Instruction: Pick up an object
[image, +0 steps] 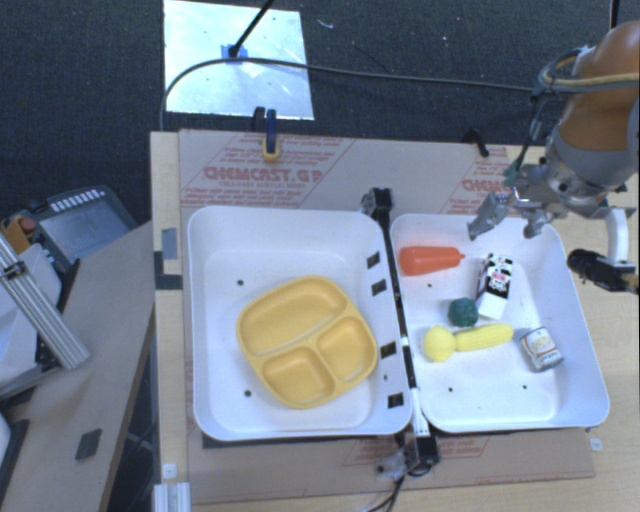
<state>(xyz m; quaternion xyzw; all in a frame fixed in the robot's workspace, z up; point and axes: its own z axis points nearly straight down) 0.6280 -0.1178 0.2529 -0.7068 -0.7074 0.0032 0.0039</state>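
Camera view: board (300, 170) behind the bins reads "CHEMCAST GP".

In the right bin lie an orange carrot (430, 259), a black-and-white carton (494, 286), a dark green lump (463, 312), a yellow corn cob (468, 340) and a small can (540, 348) on its side

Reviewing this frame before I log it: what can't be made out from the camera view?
- Arm: cut off by the top and right edges of the camera view, so its upper part is out of frame.
- Small can: label too small to read.
- Black-and-white carton: print too small to read.
- Dark green thing: too small and dark to identify.
- Gripper: blurred; nothing is seen between its jaws.
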